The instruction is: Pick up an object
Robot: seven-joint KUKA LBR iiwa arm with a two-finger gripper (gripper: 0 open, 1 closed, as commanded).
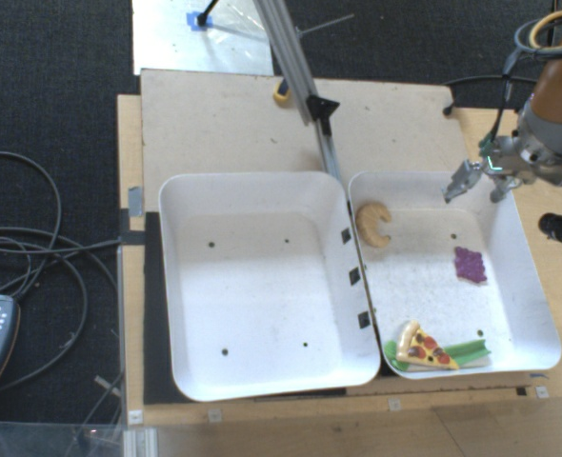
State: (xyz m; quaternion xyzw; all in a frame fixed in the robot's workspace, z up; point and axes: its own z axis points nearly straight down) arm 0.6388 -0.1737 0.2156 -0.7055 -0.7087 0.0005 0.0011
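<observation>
Hovering spread and empty over the right bin's [538,303] far rim, fingers [455,186] well apart from the purple object [470,265].

Croissant [373,225], pizza slice [424,347] in right bin [538,303]

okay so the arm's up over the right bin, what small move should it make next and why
Probably lower the tool toward the purple piece. The tool hangs open above the right bin's far edge holding nothing, and that piece lies nearest, apart from the croissant and pizza slice.
</observation>
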